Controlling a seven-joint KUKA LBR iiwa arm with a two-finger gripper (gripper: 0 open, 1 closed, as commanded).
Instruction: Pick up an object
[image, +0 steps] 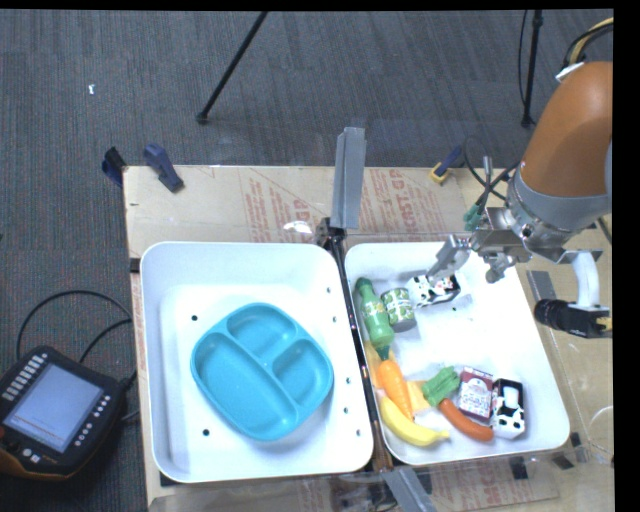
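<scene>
In the left bin (160, 300) we see a blue divided plate (262, 371). In the right bin (540, 345), a green bottle (375, 312) and small can (399, 308) lie beside a black-and-white carton (437, 289), clasped between the fingers of the gripper (446, 268).

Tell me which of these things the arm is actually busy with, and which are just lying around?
Part of the job:
- the tool, low in the right bin
- small black-and-white carton beside it
- green bottle, green can, carrot, banana, all possible picks

Just lying about:
- blue divided plate
- handheld control screen
- blue clamps
</scene>
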